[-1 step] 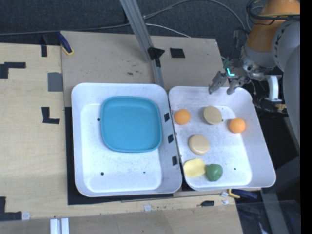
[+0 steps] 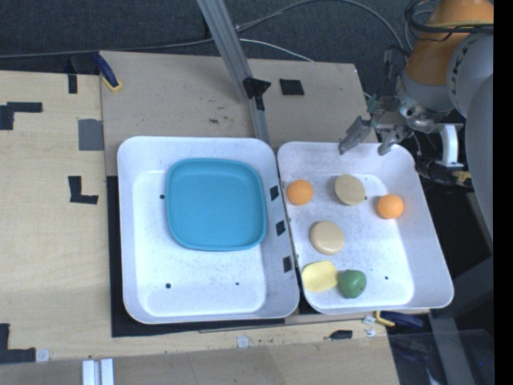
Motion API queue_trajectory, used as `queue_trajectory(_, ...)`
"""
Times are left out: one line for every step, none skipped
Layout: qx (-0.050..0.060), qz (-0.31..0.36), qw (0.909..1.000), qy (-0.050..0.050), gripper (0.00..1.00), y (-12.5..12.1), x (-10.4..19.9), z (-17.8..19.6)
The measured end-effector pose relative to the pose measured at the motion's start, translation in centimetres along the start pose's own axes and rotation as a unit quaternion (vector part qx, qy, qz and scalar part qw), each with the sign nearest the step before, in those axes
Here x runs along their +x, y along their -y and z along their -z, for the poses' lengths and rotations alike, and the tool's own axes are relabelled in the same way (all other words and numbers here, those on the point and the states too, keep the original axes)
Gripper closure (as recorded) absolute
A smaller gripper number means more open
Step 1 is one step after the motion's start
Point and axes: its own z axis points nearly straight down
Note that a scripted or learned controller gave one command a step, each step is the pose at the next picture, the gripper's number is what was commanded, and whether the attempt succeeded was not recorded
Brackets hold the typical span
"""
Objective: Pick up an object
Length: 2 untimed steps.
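My gripper hangs over the far edge of the right bin, its two grey fingers spread open with nothing between them. Below it in that bin lie two orange balls, two beige rounds, a yellow piece and a green piece. The nearest thing to the gripper is the upper beige round, a little nearer the camera than the fingertips.
The left bin holds a blue square plate. A slanted metal pole rises behind the bins. The arm's grey body and cables fill the upper right. Tape marks dot the bench on the left.
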Motion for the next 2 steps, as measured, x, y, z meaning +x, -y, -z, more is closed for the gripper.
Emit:
queue_trajectory(0.003,0.000,1.0000,0.000,0.00,0.5,0.1,-6.3)
queue_trajectory(0.001,0.000,1.0000,0.000,0.00,0.5,0.2,-10.7)
